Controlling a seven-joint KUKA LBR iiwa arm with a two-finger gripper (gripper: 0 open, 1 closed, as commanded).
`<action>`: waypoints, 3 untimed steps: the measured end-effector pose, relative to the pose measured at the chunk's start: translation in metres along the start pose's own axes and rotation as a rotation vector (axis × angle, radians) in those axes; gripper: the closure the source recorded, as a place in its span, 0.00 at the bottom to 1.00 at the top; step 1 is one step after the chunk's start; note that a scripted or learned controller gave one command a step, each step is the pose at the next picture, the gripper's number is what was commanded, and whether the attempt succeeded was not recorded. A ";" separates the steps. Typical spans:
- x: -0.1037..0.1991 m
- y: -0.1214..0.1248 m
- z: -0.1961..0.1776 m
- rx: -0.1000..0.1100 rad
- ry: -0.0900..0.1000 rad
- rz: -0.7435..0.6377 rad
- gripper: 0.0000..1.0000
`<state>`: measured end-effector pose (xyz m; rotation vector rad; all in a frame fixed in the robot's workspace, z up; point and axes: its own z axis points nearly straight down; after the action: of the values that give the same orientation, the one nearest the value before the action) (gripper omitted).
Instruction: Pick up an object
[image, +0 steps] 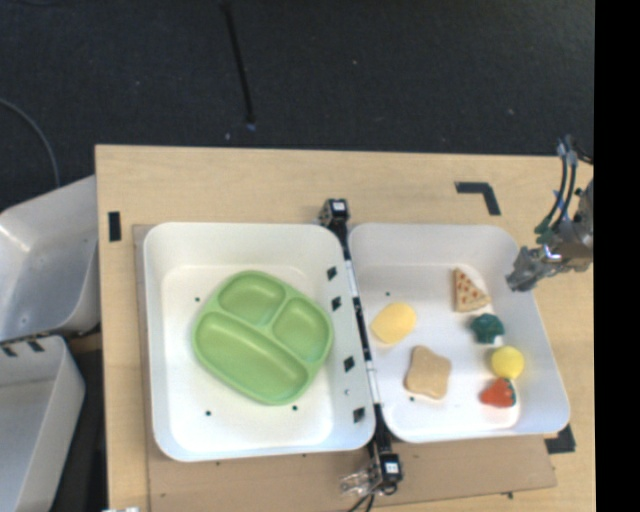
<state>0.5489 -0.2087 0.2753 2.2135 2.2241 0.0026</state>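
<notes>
Light wood bench (250, 185), black corner marks on its surface. Two shallow white bins rest directly on it, side by side and touching along the middle: left bin (165, 400), right bin (420, 250). Bare wood shows along the far edge.

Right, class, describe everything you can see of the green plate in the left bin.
The green plate is a light green, smooth, plastic-looking tray with rounded corners. Raised ridges split it into three compartments: one long section along its lower left and two smaller ones at its upper right. It lies flat, turned at a slant, near the middle of the left bin, resting on the bin's white floor. All three compartments hold nothing, and nothing else touches the plate. The gripper is far off, over the right bin's edge.
</notes>
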 end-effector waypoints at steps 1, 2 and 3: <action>0.051 0.017 -0.003 0.001 0.001 -0.002 1.00; 0.095 0.028 -0.004 0.000 0.001 -0.001 1.00; 0.140 0.041 0.012 0.004 0.000 0.000 1.00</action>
<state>0.5893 -0.0681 0.2630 2.2159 2.2262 -0.0013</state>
